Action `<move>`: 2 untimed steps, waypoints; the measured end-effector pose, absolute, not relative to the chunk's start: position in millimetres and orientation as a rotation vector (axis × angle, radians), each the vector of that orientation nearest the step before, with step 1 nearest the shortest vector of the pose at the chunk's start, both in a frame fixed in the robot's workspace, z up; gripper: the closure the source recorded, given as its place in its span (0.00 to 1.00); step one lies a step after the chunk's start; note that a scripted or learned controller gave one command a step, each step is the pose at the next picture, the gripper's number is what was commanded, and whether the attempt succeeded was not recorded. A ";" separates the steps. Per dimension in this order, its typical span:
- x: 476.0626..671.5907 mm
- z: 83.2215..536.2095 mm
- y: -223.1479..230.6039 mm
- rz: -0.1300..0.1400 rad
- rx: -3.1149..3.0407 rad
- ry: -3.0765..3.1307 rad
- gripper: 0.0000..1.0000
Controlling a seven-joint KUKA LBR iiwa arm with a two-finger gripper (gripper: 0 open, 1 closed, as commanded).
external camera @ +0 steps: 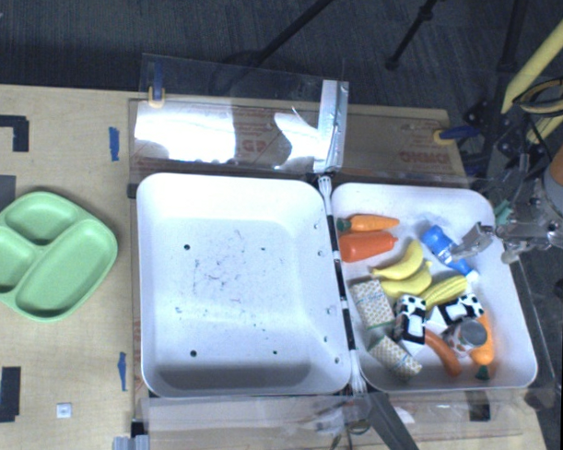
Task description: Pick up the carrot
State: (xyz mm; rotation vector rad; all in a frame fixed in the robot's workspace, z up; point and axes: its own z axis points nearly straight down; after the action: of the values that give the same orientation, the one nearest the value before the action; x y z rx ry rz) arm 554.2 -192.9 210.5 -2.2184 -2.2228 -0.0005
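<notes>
In the camera view, the carrot (374, 223) is seen as a slim orange piece with a pointed right end, laid almost level at the far left corner of the right bin (523, 316). Just on its near side, touching or nearly so, a thicker orange block (367, 245) is laid along it. Right of these, two bananas (402, 263) are curved across the middle, and a blue object (441, 244) is set toward the far right. Nearer the camera, a patterned packet (372, 302), black-and-white pieces (411, 315) and a second orange carrot-like piece (442, 352) are crowded together.

The carrot is bounded on its left by the bin wall and the divider between the bins; some bare white floor is left on its far and right sides. The left bin (233, 282) is shown as bare white floor. A green divided plate (46, 254) is placed on the bench well to the left.

The gripper (516, 232) is found at the right bin's right rim, well apart from the carrot. Whether it is wide or narrow cannot be told; nothing is seen held in it.
</notes>
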 end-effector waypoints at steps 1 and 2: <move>557.4 137.8 -148.3 -0.001 -2.004 -2.418 0.00; 637.0 86.3 -124.3 -0.003 -1.919 -2.492 0.00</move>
State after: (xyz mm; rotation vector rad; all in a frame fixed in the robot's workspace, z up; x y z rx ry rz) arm 637.0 -124.3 86.3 -1.9191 -2.4924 -0.0027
